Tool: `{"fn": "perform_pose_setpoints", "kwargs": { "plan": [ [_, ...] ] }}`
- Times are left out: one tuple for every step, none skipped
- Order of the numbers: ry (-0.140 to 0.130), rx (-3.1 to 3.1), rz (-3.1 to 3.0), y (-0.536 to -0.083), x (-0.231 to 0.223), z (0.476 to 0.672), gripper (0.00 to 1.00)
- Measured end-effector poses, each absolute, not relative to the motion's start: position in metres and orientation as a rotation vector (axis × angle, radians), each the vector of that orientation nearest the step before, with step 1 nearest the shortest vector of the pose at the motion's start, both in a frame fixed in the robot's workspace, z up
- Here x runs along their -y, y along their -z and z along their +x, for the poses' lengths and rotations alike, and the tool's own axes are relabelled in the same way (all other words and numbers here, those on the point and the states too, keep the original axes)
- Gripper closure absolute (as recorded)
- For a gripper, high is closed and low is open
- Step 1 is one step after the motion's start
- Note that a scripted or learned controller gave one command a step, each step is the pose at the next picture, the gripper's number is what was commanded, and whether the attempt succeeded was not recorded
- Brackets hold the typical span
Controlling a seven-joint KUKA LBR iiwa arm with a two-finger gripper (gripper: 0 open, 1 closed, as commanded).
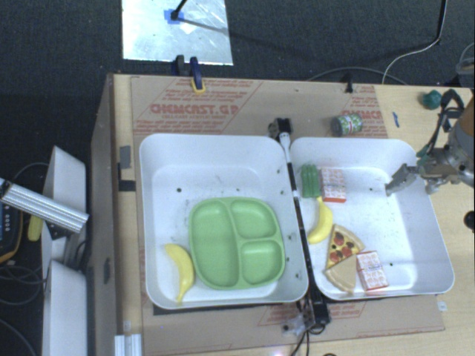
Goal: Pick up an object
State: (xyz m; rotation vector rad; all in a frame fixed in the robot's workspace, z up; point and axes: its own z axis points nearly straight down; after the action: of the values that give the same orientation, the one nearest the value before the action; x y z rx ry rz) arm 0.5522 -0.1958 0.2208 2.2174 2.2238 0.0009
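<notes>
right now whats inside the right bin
Along the right bin's left side: a green item, a red and white packet, a banana, a pizza slice and a second packet. The end effector hovers over its upper right, hiding a little of the bin floor.

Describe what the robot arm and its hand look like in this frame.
At the view's right edge, the arm shows a grey body with a patch of orange. The hand is grey metal, tapering toward the right bin. A dark cable loops above it, beside a teal fitting.
</notes>
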Motion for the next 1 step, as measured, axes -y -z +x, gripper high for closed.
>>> {"fn": "perform_pose_setpoints", "kwargs": {
  "plan": [
    [-0.001, -2.226, 2.218, -0.1411, 0.134, 0.5845, 0.0]
  ]
}}
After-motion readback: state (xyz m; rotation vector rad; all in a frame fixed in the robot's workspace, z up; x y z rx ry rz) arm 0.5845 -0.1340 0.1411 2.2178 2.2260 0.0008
